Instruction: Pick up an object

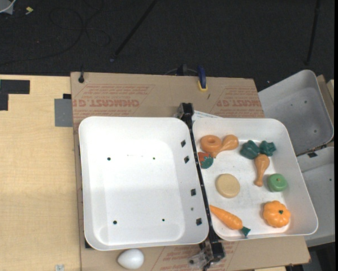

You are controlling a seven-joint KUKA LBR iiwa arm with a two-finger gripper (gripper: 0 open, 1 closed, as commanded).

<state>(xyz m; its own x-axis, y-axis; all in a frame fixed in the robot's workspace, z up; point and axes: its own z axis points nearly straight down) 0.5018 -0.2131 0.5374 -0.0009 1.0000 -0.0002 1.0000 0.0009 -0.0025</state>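
The right bin (293,151) holds several toy foods. An orange doughnut (211,144) and an orange gourd (230,142) lie at its far left. Below them is a small red and green strawberry (206,161). Two dark green pieces (250,149) (267,147) sit near the far middle, with a tan drumstick (261,169) below them. A cream disc (228,186) lies in the middle and a green round piece (277,182) to its right. A carrot (226,218) and an orange pumpkin (276,214) rest near the front edge.
The left bin (101,151) sits beside the right one on brown cardboard (129,97). A white egg (130,258) lies on the cardboard in front of the left bin. A grey tilted tray (296,109) stands at the right, behind the right bin.
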